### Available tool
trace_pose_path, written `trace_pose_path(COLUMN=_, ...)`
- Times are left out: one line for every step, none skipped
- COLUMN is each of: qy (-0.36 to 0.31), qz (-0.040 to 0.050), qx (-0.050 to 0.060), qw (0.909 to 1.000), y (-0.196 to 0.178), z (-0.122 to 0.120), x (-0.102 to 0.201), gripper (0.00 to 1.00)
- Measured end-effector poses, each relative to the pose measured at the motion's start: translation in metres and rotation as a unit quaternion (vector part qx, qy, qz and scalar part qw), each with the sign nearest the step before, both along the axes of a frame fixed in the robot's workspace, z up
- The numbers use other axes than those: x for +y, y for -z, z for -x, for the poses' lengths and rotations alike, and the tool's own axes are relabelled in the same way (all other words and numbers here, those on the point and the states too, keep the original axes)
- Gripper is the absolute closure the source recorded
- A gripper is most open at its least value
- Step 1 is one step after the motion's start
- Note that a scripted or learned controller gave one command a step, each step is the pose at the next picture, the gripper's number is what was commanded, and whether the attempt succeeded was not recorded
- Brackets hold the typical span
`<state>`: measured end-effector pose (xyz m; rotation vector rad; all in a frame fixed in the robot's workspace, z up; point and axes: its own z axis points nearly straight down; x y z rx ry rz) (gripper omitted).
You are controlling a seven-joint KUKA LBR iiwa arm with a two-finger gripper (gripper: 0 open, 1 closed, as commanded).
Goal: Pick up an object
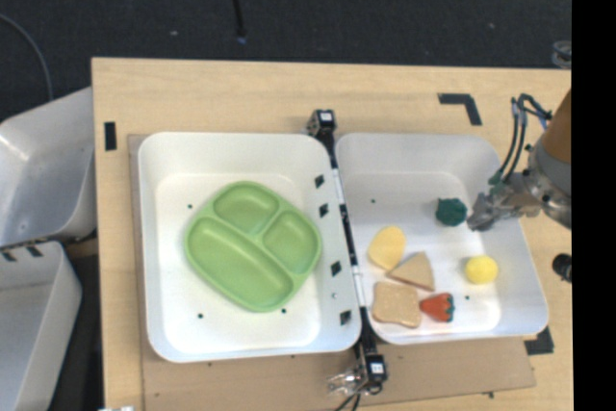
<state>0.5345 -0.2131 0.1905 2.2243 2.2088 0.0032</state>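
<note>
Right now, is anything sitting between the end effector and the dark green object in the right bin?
Nothing visible. The end effector sits just to the right of the dark green object, with only bare floor of the right bin between them. The yellow ball lies nearer the camera, off that line.

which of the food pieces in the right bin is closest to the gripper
The dark green piece, just left of the gripper. The yellow ball sits farther off, nearer the bin's front.

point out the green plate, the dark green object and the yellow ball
green plate [252, 245], camera view, middle divider of the plate
dark green object [450, 212], camera view, its top centre
yellow ball [481, 269], camera view, centre of the ball
</note>
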Motion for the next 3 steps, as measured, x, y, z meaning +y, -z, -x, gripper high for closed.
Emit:
trace_pose_path(qy=-0.002, qz=-0.0002, qx=0.0, qw=1.0, y=-0.045, z=0.004, x=-0.003, gripper=1.0)
trace_pose_path(qy=-0.005, qz=-0.0005, qx=0.0, qw=1.0, y=-0.078, z=0.003, x=-0.005, gripper=1.0)
trace_pose_path(qy=-0.007, qz=-0.0015, qx=0.001, qw=1.0, y=-0.084, z=-0.009, x=0.042, gripper=1.0)
